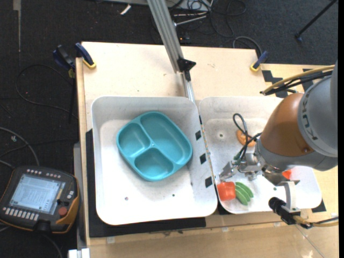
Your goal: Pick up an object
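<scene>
1. Your claw point(232, 169) sits low in the right bin point(215, 112); can't tell its grip state.
2. Red object point(226, 191) and green object point(244, 193) lie just below the claw, touching each other.
3. Teal tray point(154, 145) is in the left bin point(105, 144).

no readable text, labels or numbers

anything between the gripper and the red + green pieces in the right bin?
No. In the camera view, bare white bin floor separates the gripper from the red piece and green piece just below it.
</scene>
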`<action>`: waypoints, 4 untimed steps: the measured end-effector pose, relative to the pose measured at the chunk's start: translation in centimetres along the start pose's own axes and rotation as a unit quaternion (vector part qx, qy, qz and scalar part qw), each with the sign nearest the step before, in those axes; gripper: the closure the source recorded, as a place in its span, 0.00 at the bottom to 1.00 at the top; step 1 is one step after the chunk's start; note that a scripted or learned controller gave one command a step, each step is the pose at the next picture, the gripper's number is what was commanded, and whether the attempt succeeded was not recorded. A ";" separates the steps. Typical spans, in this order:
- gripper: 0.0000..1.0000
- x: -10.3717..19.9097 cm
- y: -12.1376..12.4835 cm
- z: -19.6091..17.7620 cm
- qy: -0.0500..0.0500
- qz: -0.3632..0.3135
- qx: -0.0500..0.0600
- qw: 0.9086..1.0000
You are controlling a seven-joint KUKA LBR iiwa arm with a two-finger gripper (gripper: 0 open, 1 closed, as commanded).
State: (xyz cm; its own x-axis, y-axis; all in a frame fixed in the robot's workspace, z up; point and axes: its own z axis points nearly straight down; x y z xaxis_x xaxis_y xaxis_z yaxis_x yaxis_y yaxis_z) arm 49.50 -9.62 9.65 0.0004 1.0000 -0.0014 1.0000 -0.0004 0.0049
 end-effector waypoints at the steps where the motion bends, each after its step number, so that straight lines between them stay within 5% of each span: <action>1: 0.00 0.1 0.0 0.0 -0.001 0.000 0.000 1.000; 4: 0.00 0.1 0.0 0.0 0.000 -0.001 0.000 1.000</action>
